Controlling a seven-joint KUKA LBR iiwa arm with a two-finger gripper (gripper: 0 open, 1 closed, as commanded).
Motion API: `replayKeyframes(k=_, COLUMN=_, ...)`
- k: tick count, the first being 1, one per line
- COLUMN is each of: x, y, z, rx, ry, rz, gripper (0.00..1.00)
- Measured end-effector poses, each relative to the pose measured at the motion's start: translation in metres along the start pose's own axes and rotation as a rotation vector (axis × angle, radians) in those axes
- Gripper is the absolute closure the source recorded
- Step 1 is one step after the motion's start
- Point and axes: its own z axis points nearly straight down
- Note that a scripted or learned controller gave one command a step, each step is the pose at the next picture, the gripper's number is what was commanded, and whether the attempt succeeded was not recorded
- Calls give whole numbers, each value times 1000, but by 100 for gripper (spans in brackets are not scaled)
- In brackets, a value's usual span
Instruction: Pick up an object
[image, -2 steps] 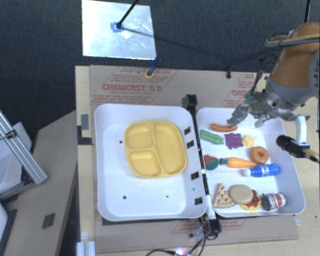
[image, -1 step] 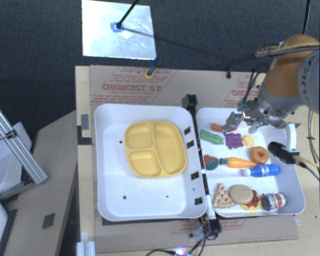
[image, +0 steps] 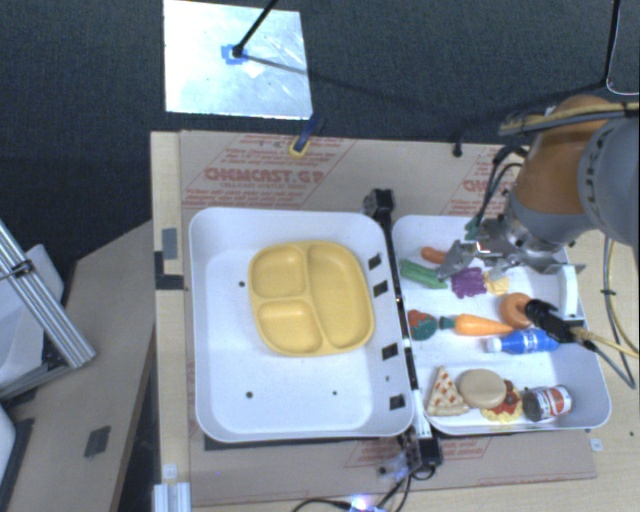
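The claw (image: 470, 262) hovers low; I cannot tell its state. Just beneath lies the purple grape bunch (image: 467, 284), likely light, stiff plastic, bumpy and apt to slip; pinching across its middle seems best.

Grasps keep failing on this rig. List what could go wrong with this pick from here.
1. The gripper hangs over a tight cluster: the purple toy, a green vegetable and an orange piece lie close together, so it may catch two things or nudge them apart.
2. The carrot and blue bottle are rounded and might roll away if bumped.
3. The cluster sits near the right bin's wall, which may block a finger.
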Motion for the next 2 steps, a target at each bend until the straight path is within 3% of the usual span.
replayKeyframes(k=2, x=-5, y=3, z=72, rx=-4, ry=-1, rz=0, gripper=0)
